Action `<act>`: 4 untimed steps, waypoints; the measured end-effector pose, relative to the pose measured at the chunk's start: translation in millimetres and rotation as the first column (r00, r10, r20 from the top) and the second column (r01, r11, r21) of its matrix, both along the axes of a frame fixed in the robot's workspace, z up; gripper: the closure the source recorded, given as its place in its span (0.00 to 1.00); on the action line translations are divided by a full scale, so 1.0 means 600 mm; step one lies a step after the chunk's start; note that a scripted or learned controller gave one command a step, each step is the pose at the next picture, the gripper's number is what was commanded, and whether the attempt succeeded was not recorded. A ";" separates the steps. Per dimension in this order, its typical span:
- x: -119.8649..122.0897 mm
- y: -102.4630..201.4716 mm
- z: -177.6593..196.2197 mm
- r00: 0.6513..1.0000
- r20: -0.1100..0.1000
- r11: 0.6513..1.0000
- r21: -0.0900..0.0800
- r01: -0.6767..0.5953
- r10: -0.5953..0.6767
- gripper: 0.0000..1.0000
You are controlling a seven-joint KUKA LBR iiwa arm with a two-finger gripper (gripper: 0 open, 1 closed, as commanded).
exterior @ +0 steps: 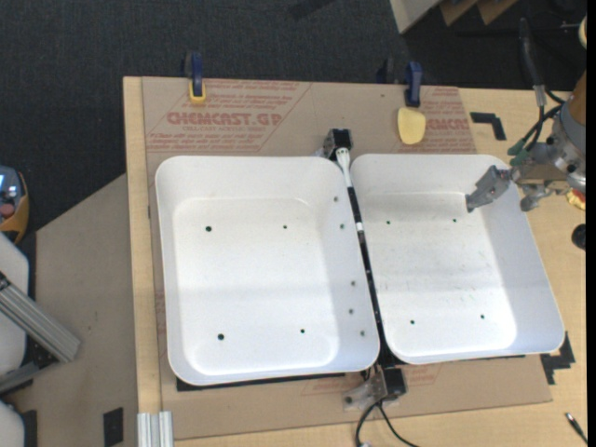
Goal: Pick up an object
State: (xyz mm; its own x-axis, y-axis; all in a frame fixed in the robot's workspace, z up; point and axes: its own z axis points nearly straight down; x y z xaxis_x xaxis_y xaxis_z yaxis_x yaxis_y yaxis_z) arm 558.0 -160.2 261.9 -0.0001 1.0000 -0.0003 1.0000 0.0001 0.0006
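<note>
The tool (503, 190) hangs over the right bin (521, 277); whether clenched, I cannot tell; no object to judge handling.

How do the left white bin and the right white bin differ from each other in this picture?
The left bin has a clean floor, while the floor of the right bin carries faint dark specks. The gripper reaches over the right bin's upper right corner; nothing reaches over the left bin. The left bin looks somewhat wider than the right bin. Both are shallow, white, with rounded corners and four small dark dots on the floor.
</note>
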 end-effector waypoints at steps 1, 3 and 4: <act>0.001 0.000 0.018 1.000 0.003 1.000 -0.001 -0.001 0.001 1.00; 0.037 0.193 0.202 1.000 0.015 1.000 0.000 -0.007 0.007 1.00; 0.011 0.264 0.092 1.000 -0.008 1.000 0.002 -0.004 0.004 1.00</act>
